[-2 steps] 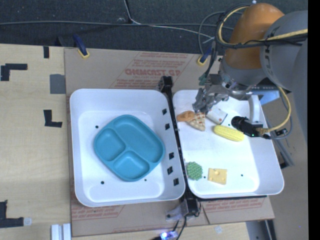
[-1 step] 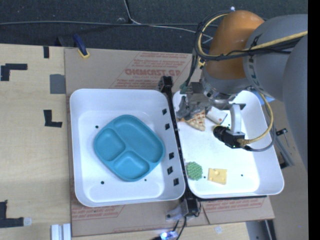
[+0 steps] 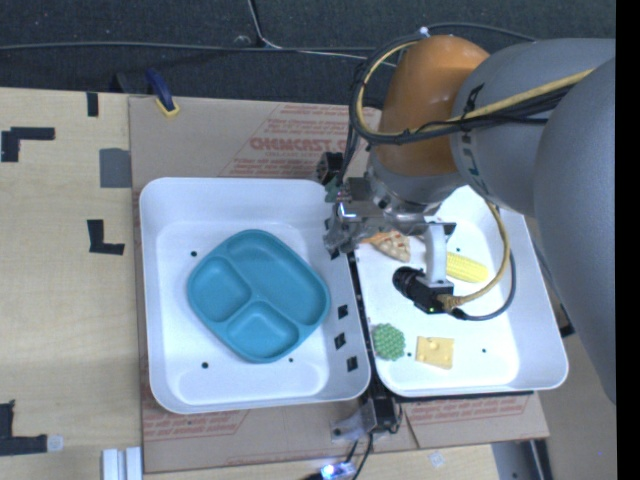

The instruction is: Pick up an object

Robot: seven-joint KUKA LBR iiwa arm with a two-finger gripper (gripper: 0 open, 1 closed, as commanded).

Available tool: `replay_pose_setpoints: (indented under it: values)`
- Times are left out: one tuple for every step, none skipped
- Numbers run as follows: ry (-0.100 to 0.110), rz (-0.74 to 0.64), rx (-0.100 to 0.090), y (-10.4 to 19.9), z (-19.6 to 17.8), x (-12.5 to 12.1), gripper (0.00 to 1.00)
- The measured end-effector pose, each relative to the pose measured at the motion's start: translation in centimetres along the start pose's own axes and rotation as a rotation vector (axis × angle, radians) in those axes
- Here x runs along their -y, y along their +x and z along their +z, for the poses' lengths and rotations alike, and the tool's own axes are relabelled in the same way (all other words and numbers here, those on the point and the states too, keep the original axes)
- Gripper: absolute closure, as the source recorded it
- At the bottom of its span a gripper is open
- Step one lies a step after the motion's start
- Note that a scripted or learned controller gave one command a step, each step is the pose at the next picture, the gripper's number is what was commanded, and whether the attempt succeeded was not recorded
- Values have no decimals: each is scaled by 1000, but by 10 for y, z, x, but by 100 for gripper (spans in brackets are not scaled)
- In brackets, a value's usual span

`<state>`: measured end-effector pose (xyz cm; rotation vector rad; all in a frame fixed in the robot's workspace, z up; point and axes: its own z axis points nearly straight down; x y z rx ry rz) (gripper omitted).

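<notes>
Camera view: the gripper [image 3: 385, 230] is hung over the pizza slice [image 3: 388, 243], middle-right; its grip cannot be told. It should be lowered straight.

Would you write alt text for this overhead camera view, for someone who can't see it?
A grey and orange robot arm reaches down over the right white bin, which holds toy corn, broccoli and a cheese slice. The left bin holds a blue divided plate.

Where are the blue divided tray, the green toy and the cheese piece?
blue divided tray [image 3: 257, 294]: camera view, left bin, point on the ridge where its compartments meet.
green toy [image 3: 389, 342]: camera view, right bin near the divider, point on its bumpy top.
cheese piece [image 3: 434, 351]: camera view, right bin, point on its flat yellow face.
</notes>
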<state>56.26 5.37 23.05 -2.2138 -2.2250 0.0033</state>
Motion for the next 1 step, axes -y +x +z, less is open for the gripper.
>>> replay_pose_setpoints:
  values:
    - [1,-1,0,48,12,19,100]
